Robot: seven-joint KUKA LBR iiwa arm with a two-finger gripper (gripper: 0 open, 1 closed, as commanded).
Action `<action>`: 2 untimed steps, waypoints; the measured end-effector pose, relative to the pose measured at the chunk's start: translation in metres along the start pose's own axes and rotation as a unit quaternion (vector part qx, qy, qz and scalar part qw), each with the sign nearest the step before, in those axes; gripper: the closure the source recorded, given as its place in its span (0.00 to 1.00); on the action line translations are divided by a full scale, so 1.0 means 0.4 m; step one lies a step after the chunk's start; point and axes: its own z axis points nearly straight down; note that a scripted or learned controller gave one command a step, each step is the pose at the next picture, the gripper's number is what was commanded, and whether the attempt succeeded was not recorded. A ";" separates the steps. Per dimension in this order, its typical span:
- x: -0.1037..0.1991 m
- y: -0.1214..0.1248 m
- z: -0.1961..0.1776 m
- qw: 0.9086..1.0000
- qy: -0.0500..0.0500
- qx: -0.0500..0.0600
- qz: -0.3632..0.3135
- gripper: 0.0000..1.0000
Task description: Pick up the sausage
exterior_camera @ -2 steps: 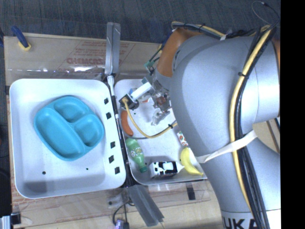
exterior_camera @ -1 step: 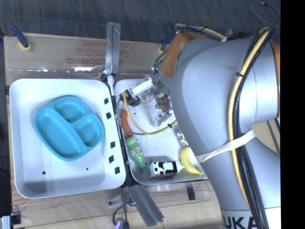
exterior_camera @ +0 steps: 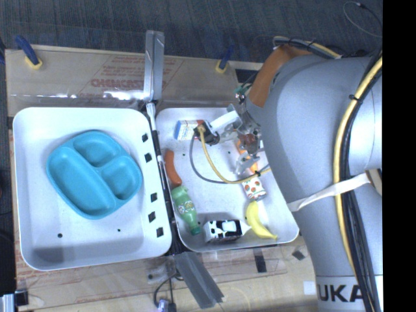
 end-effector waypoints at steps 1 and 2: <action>-0.068 0.026 -0.063 1.000 -0.001 0.001 0.004 0.00; -0.067 0.022 -0.086 1.000 -0.002 0.003 0.001 1.00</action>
